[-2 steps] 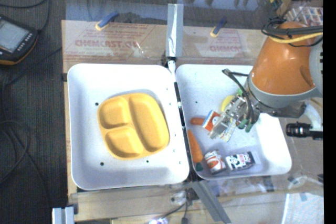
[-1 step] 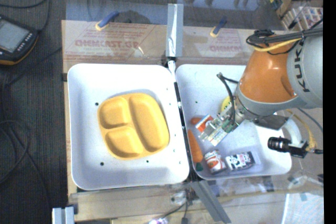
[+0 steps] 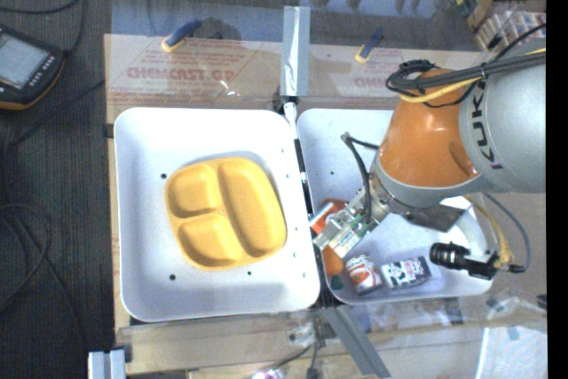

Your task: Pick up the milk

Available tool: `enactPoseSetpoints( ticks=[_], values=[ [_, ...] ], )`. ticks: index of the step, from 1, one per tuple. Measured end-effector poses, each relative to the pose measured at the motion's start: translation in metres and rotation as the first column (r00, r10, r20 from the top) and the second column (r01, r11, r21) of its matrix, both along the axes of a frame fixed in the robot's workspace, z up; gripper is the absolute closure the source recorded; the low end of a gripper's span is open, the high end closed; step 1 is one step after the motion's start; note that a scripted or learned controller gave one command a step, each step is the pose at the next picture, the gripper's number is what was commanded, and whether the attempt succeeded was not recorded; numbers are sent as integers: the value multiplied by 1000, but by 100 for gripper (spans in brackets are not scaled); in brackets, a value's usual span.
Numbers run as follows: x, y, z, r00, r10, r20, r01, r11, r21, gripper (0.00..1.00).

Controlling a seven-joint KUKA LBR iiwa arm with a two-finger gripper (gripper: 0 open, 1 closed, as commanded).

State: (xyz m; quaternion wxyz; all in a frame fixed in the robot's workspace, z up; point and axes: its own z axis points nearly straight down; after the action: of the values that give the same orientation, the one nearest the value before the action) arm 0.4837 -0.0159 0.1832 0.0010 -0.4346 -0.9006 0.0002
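Camera view shows our gripper point(image 3: 342, 231) low in the right bin point(image 3: 324, 133), near its left wall; we cannot tell its state. The milk point(image 3: 409, 272) (we judge the dark-labelled carton) lies near the front wall, so we are in the approach; next we must move right and align.

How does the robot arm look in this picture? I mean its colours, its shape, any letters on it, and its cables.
The arm is a thick rounded body in silver grey with black KUKA letters on its side. A broad orange band sits above the wrist. Black cables loop over the top. The gripper at its end is small, pale and boxy, with green parts.
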Motion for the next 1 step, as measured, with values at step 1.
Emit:
enactPoseSetpoints(
  ticks=[1],
  values=[
    [1, -61, 96, 993, -121, 4, 121, 993, -4, 100]
  ],
)
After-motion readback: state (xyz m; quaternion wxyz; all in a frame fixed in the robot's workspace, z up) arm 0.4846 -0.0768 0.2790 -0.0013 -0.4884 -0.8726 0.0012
